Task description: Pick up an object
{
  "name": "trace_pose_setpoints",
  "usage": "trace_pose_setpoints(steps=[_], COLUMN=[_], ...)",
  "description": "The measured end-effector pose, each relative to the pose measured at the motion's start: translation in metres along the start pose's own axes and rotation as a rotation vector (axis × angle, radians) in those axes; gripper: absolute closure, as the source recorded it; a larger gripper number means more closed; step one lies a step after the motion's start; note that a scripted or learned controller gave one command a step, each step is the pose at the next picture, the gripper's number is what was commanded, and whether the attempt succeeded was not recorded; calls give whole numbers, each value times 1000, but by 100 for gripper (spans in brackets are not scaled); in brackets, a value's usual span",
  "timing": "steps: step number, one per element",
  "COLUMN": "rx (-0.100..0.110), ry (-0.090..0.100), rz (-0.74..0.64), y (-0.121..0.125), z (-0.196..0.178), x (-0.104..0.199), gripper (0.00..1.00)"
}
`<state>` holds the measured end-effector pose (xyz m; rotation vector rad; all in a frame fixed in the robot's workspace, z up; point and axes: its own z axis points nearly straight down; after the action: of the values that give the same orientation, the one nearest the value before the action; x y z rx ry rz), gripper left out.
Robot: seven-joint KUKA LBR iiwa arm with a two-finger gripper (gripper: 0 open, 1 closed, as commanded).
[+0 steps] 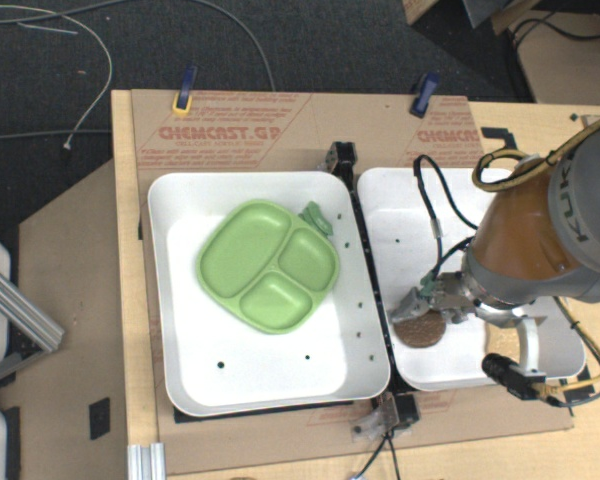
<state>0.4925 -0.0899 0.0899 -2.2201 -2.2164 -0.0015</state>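
**Robot arm reaching into the right bin over a brown object**

We look down on two shallow white bins side by side on a bench. The right bin (420, 368) holds one small round brown object (420, 330) near its left wall, toward the front. The gripper (422, 303) sits directly over it, touching or nearly so; we cannot tell how the pincer stands, nor whether anything is caught in it. The left bin (180, 368) holds one green divided plate (268, 264) with three compartments, and one small dark green item (317, 219) touching its far rim.

We judge the main risk is a missed grasp: the brown object lies close to the bin wall, so it could slide against the wall or slip free as the arm lifts.
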Motion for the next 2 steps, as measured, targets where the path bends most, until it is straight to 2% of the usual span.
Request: trace_pose_setpoints(steps=[1,2], rx=[-3,-9], ry=[-2,-5], rz=[-1,-1], y=[0,1], z=[-12,-72], x=[0,-9], gripper=[100,100])
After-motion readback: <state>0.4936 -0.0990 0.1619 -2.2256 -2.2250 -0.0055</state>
